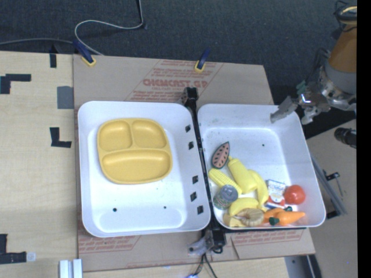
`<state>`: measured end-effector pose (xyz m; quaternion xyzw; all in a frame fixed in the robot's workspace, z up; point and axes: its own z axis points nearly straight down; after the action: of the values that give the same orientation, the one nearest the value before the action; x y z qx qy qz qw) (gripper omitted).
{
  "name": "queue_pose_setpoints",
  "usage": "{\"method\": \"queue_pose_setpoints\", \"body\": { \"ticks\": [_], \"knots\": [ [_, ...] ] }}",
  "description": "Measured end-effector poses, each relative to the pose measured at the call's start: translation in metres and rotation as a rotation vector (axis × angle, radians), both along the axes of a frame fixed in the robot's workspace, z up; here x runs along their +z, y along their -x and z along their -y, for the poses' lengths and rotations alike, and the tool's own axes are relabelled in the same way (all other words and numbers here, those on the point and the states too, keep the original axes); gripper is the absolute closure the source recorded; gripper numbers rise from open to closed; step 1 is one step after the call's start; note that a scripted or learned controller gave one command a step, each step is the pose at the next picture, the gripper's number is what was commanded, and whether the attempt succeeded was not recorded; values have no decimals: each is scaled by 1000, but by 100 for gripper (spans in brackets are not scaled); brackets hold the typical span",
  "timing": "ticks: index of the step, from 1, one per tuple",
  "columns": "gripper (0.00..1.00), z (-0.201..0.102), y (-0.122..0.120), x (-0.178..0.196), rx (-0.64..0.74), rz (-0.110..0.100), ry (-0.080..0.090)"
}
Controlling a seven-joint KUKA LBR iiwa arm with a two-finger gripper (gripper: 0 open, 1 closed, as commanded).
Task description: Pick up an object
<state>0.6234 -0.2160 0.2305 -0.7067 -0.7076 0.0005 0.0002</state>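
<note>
1. I see the gripper at the far right corner of the right bin, above its rim, with the arm reaching in from the right. Nothing sits between the jaws, but I cannot tell from this angle whether they are parted or closed.

2. The objects to pick from are piled in the near part of the right bin: a yellow corn cob, a yellow bottle-like piece, a red tomato, an orange carrot, a grey round lid-like item and a brown seeded slice lying a little apart on the far side of the heap.

3. To do this step well, I would go for the slice or the tomato, since each stands clearer of its neighbours; the middle of the heap looks crowded and a descent there could jam a fingertip on two things at once.

4. The left bin holds a yellow divided plate, well away from the job.

5. Both bins rest on a cardboard sheet clamped to the worktop; dark carpet and a loose cable lie beyond.
</note>
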Motion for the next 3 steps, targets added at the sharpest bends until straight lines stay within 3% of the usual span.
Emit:
{"method": "queue_pose_setpoints", "body": {
  "ticks": [1,2,3],
  "knots": [
    [0,-68,18,-145,1,2,-1],
    [0,-116,68,-145,-1,1,1],
    [0,-120,96,-145,-1,4,1]
  ]
}}
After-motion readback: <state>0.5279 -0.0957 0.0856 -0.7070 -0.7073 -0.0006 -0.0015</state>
